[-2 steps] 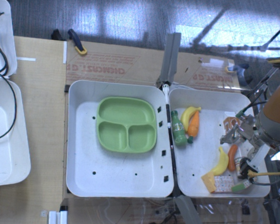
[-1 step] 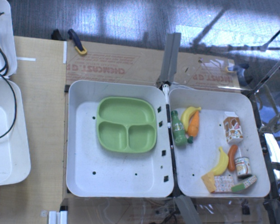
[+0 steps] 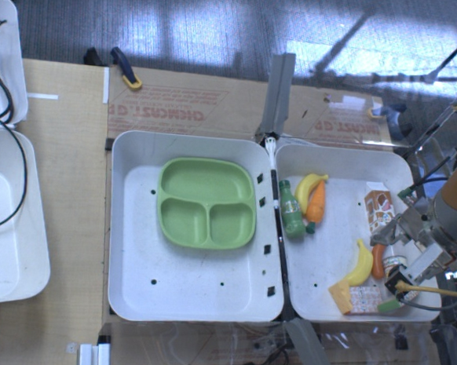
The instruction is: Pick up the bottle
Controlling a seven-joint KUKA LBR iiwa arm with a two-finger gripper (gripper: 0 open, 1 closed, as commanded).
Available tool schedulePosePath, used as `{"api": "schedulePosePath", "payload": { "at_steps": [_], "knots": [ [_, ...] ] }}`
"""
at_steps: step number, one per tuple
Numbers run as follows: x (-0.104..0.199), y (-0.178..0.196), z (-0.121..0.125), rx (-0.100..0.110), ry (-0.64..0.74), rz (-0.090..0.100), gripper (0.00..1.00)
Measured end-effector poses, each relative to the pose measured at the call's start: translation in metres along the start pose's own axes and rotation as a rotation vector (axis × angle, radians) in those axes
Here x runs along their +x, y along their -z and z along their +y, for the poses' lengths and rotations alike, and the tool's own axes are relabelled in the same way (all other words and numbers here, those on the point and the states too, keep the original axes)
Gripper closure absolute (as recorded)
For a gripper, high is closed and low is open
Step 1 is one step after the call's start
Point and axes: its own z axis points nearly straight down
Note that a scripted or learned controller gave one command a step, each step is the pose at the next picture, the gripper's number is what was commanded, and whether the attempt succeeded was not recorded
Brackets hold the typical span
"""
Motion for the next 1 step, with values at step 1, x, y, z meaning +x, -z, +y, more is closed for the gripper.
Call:
{"api": "schedulePosePath", "payload": {
  "at_steps": [1],
  "knots": [
    [-0.0001, 0.0, 0.0001, 0.0, 0.0, 0.0, 0.0]
  ]
}}
